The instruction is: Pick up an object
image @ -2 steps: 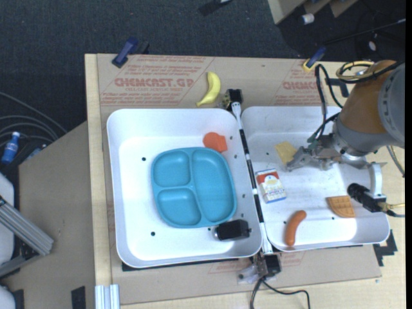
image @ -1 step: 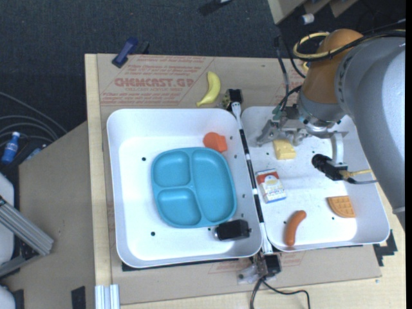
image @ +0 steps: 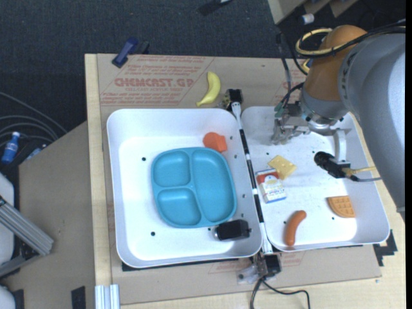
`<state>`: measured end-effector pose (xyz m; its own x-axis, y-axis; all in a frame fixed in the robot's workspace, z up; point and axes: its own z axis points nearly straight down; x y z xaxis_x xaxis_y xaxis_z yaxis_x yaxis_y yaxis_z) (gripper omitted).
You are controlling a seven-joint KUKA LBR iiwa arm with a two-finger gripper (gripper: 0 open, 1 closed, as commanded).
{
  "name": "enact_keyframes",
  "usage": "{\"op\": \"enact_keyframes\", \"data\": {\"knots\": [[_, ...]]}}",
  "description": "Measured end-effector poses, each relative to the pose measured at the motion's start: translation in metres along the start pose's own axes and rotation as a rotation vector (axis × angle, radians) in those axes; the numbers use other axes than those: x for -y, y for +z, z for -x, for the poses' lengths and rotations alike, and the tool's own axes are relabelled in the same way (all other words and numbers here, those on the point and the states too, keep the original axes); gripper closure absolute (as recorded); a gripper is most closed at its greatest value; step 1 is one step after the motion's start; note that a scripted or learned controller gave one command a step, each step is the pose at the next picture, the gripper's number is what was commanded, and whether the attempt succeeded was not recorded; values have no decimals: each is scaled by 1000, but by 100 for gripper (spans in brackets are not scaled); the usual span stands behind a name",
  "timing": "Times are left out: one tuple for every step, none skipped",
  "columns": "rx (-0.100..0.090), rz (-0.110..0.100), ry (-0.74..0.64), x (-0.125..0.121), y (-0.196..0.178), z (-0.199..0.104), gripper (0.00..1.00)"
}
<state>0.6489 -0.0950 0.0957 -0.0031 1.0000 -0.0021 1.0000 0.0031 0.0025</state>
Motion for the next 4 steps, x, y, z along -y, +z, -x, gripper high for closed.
{"op": "enact_keyframes", "data": {"knots": [[0, -1, 0, 0, 0, 0, 0], [1, 2, -1, -1, -10, 0, 100], [-1, 1, 2, -19, -169, 25, 100], [-3, -6, 2, -18, -154, -8, 100]]}}
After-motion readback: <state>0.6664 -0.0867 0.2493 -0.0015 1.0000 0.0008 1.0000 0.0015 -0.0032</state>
